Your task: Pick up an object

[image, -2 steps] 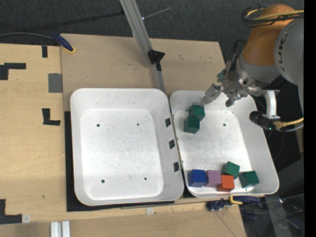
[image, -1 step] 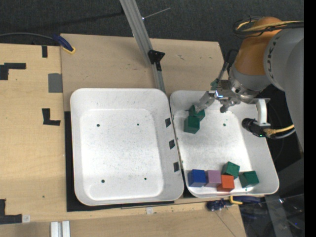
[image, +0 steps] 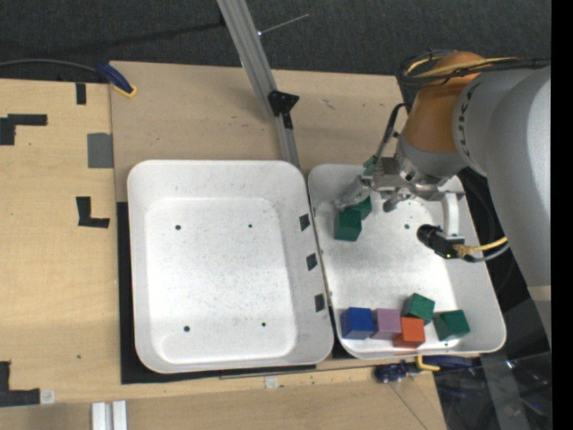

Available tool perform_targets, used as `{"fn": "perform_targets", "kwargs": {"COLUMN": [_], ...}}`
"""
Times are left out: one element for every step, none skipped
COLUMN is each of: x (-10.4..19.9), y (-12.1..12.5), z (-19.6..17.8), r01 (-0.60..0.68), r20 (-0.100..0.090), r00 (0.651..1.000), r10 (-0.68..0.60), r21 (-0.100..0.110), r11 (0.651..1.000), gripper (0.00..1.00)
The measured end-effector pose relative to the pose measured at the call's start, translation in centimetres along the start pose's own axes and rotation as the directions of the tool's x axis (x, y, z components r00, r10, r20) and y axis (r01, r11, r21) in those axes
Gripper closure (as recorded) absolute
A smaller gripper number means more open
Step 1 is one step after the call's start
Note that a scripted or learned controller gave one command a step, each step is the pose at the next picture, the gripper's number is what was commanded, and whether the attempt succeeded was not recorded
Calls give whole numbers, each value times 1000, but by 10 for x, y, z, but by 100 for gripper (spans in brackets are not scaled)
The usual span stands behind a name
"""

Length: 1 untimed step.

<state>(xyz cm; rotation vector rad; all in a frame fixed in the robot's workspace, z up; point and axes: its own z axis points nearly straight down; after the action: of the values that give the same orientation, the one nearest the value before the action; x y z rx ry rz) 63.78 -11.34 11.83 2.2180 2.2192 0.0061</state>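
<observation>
1. The tool (image: pixel 358 197) is hanging over the right bin (image: pixel 394 253), and a dark green block (image: pixel 348 223) is sitting at its fingertips, apparently pinched between them.
2. Risk: the grip is looking shallow; the block could be slipping free.
3. Five more blocks (image: pixel 405 321) are clustering along the near rim.

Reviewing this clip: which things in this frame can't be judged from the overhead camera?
- End effector, camera view: the wrist above covers its fingers, so open or shut cannot be told.
- Dark green block: sits right at the end effector; gripped or merely touched is unclear.
- Right bin: its far right side is covered by the arm.
- Block cluster at the near rim, orange block included: blocks overlap, hiding their contact.
</observation>
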Motion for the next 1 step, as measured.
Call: {"fn": "perform_targets", "kwargs": {"x": [1], "y": [1], "z": [-13], "r01": [2], "r20": [1], "r00": [1000], "r10": [-2], "r21": [-5], "r11": [1000], "gripper": [100]}}
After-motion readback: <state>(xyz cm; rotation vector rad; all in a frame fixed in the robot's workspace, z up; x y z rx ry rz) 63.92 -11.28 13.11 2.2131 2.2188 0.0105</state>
